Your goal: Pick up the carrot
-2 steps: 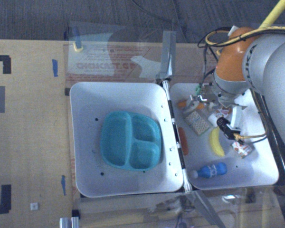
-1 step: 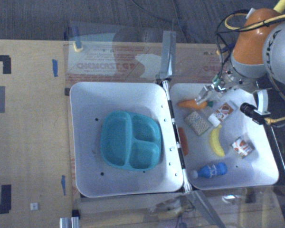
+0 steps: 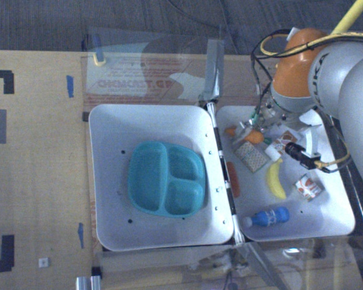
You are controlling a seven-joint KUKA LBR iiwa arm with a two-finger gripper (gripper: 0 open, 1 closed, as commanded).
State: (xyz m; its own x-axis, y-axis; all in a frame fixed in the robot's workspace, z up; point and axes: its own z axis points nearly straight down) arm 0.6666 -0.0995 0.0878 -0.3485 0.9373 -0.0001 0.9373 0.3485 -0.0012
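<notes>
Light wooden table (image 3: 36, 180) carries two shallow white bins. Left white bin (image 3: 109, 222) holds a teal divided plastic plate (image 3: 167, 178). Behind it lies a clear sheet (image 3: 139, 71) with faint reddish lettering too blurred to read. Right white bin (image 3: 333, 222) holds a grey mesh block (image 3: 251, 156), a small orange carrot (image 3: 255, 136), a yellow banana (image 3: 276, 180), a blue bottle (image 3: 270, 217) and a red-and-white packet (image 3: 308, 187). Grey end effector (image 3: 258, 123) hangs just above the carrot; I cannot tell its state.
</notes>
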